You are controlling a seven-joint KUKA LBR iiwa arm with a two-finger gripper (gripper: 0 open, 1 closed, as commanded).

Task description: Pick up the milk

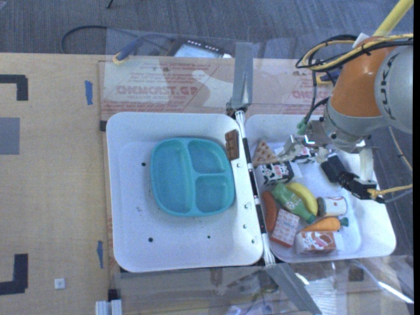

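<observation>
1. Claw [303, 151] hovers in the right white bin [380, 241]; finger state: cannot tell.
2. Small black-and-white milk carton [274, 172] lies just beside it, ungrasped.
3. Approach step; next needs descent over the carton.

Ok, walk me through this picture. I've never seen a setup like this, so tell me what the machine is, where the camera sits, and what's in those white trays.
The camera is fixed above the bench and looks down at a slant. The grey and orange machine at the right is a robot arm; a program moves it. At its end is a gripper, a two-finger claw, here low over the right bin. I cannot tell whether it grips anything.

The left bin holds a blue divided plate and a small brown piece at its right edge.

The right bin holds toy food: the milk, a black-and-white carton the arm should pick up, a pizza slice, a green bottle, a banana, a carrot and some small packets.
</observation>
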